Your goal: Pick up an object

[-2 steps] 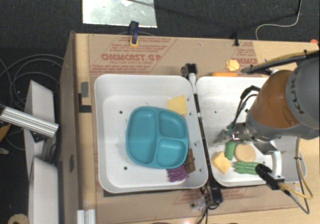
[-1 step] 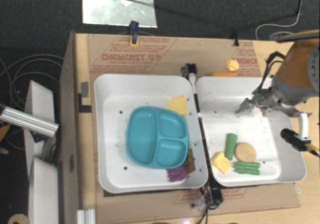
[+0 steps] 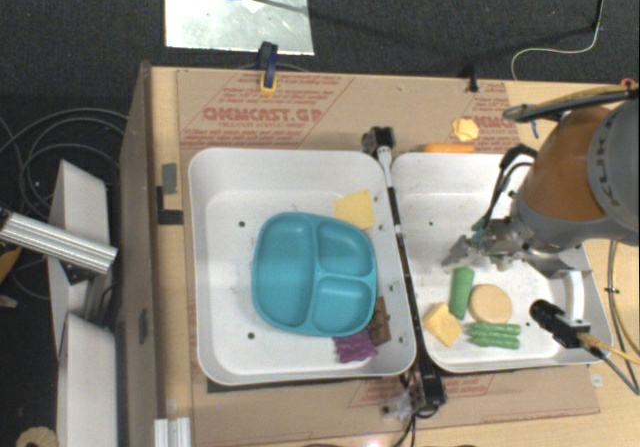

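I see the gripper (image 3: 478,247) low in the right bin (image 3: 440,185), just above the green stick (image 3: 460,291); nothing lifted yet, grasp state unclear.

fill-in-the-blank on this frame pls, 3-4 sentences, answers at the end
1. The blue divided plate lies in the ____ bin.
2. The tan round disc lies in the ____ bin.
3. The purple item touches the plate's ____ edge.
4. Left of the disc stands a ____ cylinder.

Answers: left; right; lower; green
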Robot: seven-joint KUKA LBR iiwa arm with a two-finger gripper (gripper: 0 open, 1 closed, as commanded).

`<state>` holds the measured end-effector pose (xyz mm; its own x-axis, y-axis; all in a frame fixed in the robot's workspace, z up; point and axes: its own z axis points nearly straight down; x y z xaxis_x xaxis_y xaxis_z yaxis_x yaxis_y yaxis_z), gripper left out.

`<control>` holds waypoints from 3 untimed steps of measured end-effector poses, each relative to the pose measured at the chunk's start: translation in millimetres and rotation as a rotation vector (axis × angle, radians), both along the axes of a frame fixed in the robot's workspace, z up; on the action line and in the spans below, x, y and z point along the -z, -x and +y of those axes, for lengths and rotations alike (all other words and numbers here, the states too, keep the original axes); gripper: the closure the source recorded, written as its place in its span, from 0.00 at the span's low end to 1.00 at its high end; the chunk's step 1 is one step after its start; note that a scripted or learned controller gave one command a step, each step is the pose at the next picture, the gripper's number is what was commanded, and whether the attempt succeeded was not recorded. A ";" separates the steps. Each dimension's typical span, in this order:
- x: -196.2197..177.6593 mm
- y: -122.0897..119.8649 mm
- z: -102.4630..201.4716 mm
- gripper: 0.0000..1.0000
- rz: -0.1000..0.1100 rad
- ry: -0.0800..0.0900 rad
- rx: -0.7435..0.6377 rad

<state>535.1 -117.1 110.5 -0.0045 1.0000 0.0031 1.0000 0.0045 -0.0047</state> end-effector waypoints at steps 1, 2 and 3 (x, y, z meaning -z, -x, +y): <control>27.7 15.4 3.2 0.00 -0.002 0.002 0.003; 26.3 50.3 -35.7 0.00 -0.003 0.003 0.008; -95.8 -33.7 -24.4 0.00 -0.025 0.008 -0.005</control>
